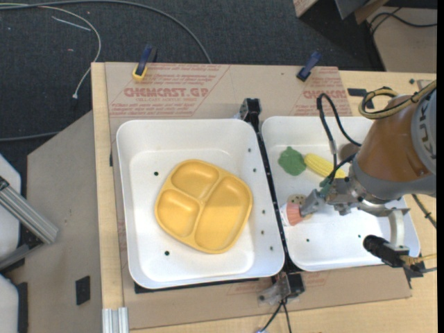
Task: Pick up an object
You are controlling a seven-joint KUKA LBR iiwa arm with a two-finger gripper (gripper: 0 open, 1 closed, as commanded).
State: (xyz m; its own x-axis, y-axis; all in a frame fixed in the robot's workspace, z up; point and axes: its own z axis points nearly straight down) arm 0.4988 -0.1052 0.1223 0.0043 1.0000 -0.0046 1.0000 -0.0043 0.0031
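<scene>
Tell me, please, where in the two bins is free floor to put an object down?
Free: left bin floor around the yellow plate, mostly its near corners; right bin near edge. Crowded: right bin's far part, with green toy, corn, pink object and gripper.

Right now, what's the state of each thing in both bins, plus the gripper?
yellow divided plate: upright, flat in left bin, compartments bare
green toy: lying in right bin, beside the corn
corn toy: lying in right bin
pink toy: in right bin, at the gripper tip; grasp unclear
</scene>
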